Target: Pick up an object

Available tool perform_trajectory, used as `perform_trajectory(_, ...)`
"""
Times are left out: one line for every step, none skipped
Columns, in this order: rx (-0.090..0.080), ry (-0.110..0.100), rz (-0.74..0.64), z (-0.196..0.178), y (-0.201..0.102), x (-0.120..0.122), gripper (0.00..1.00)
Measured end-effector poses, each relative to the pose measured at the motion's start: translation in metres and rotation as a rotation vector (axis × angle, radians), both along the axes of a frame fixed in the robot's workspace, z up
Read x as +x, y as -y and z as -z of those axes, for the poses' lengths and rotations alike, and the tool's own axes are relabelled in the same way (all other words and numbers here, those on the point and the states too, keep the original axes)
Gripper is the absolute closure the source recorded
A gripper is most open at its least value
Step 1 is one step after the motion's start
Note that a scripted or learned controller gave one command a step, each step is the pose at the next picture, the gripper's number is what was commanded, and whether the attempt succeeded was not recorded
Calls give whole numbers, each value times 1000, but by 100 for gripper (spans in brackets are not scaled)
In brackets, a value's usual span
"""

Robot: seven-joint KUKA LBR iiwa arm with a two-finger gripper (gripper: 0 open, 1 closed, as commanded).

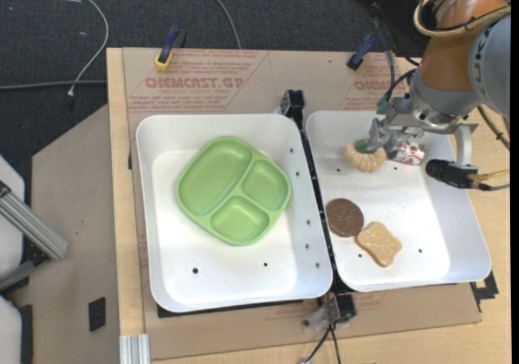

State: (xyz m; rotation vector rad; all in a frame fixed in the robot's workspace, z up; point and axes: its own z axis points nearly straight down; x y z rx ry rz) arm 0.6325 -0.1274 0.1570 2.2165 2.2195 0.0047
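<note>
Now your gripper (379,139) is sitting low at the right bin's (454,261) far end, touching a pale ring (364,157); whether it is grasping it, you cannot tell. Nearer you from it are lying a brown disc (345,216) and a toast piece (379,243); leftward, a green tray (233,190) is filling the other bin (162,273).

A lime-green divided plate (234,190) sits in a white bin (162,273); the other white bin (454,249) has a brown disc (345,216), tan toast (379,243) (golden-edged) and a beige ring (366,158).
</note>
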Motion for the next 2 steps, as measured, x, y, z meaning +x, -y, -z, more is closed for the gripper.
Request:
perform_trajectory(0,1,0,-63,0,-2,100)
perform_trajectory(0,-1,0,-116,0,-1,100)
